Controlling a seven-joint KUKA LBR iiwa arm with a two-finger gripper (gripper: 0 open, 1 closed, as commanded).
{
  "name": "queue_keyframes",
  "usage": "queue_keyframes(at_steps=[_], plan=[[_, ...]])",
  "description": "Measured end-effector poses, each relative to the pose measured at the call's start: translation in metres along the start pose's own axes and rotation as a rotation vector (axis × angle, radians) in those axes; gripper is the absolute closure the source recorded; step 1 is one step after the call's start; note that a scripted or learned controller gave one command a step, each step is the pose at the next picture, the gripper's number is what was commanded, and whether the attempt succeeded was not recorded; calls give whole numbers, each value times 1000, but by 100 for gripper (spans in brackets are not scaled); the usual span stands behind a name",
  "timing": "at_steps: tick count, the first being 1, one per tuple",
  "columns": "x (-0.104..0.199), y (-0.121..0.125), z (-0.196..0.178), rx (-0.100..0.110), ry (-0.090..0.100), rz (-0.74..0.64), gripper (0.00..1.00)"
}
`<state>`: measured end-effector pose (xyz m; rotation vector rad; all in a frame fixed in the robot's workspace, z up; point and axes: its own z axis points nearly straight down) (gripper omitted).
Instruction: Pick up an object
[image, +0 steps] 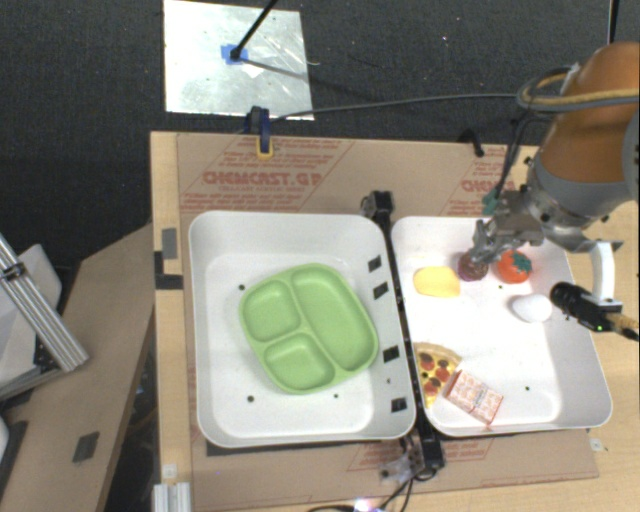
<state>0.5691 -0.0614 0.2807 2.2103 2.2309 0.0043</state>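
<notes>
My gripper (484, 246) hangs over the back of the right bin (580, 400), reaching in from the right. Directly under its tip lies a small dark red round thing (471, 268), touching or nearly touching it. A red tomato (516, 265) sits just right of that. A yellow lemon-like piece (437, 282) lies to the left, and a white egg (531, 307) to the front right. Near the bin's front left lie a pizza slice (435, 364) and a pink box (474, 396).
The left bin (225, 260) holds a green divided plate (307, 327). Black clips line the wall shared by the two bins. Brown cardboard lies under both bins, and a silver sheet lies at the back.
</notes>
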Motion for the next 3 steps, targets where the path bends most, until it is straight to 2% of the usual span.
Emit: queue_keyframes(at_steps=[1,2,3], plan=[[53,-4,22,2,1,0,100],[97,-9,28,1,1,0,100],[156,-28,41,3,2,-1,100]])
